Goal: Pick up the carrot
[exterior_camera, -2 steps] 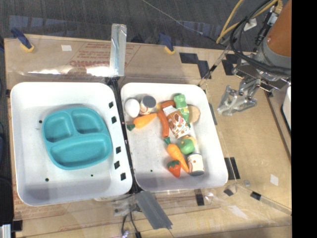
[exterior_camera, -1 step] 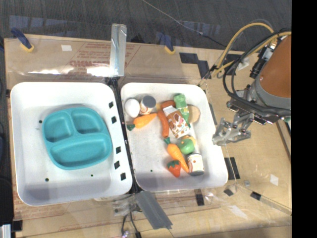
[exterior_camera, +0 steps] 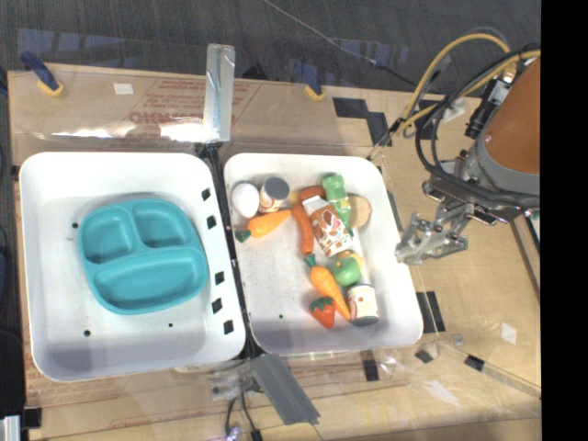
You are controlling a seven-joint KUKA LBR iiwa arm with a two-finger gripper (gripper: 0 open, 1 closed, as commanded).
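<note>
Two orange carrots lie in the right bin [exterior_camera: 276, 292]. One carrot [exterior_camera: 266, 224] rests near the bin's left wall, its green end toward the divider. The other carrot [exterior_camera: 328, 289] lies lower, toward the front right, beside a strawberry [exterior_camera: 323, 311]. My gripper [exterior_camera: 424, 244] hangs outside the right bin, just past its right wall, over the bench. Nothing lies between its fingers.
The left bin [exterior_camera: 46, 246] holds a teal divided plate [exterior_camera: 142, 254]. Packed in the right bin are an egg [exterior_camera: 244, 197], a small can [exterior_camera: 275, 190], a sausage [exterior_camera: 305, 226], a snack packet [exterior_camera: 331, 228], a green pepper [exterior_camera: 347, 269] and a small jar [exterior_camera: 364, 303]. Yellow and black cables [exterior_camera: 441, 72] loop at upper right.
</note>
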